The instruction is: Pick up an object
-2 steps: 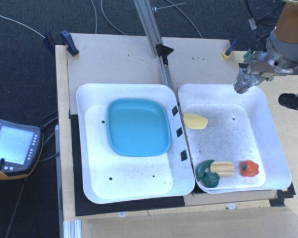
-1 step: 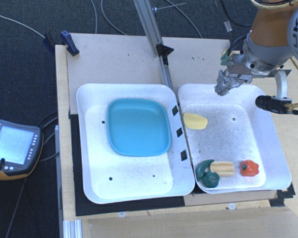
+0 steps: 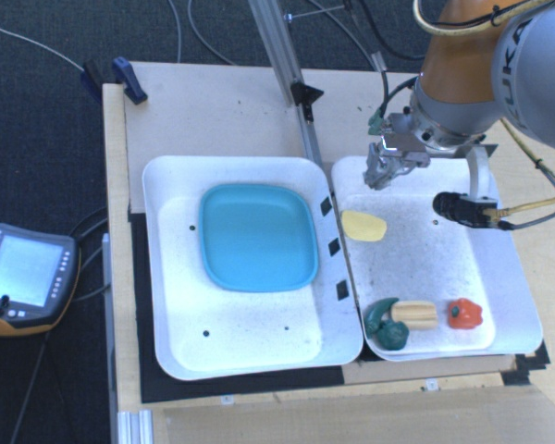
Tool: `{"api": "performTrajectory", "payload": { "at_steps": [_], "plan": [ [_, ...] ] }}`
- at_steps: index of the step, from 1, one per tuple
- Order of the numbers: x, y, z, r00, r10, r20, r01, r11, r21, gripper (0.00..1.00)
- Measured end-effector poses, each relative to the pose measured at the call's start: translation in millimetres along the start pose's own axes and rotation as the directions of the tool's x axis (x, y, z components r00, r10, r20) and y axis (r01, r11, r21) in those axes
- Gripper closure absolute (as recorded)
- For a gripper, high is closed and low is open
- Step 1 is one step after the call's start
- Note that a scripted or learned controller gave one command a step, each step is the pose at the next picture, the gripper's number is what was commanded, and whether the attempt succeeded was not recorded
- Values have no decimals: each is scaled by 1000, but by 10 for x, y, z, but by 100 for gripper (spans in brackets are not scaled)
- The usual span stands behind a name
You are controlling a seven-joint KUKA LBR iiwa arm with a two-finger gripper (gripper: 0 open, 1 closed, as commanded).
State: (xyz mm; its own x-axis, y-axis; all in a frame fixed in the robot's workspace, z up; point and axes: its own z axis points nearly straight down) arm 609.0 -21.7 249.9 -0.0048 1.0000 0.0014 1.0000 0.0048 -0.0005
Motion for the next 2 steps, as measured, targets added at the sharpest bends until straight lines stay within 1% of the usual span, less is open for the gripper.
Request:
{"api": "performTrajectory", "payload": {
  "at_steps": [1, 2],
  "plan": [
    [444, -114, 77, 1000, 1, 0, -1, 1000, -1, 100],
    [997, -261, 109, 1000, 0, 0, 0, 1000, 0, 100]
  ]
}}
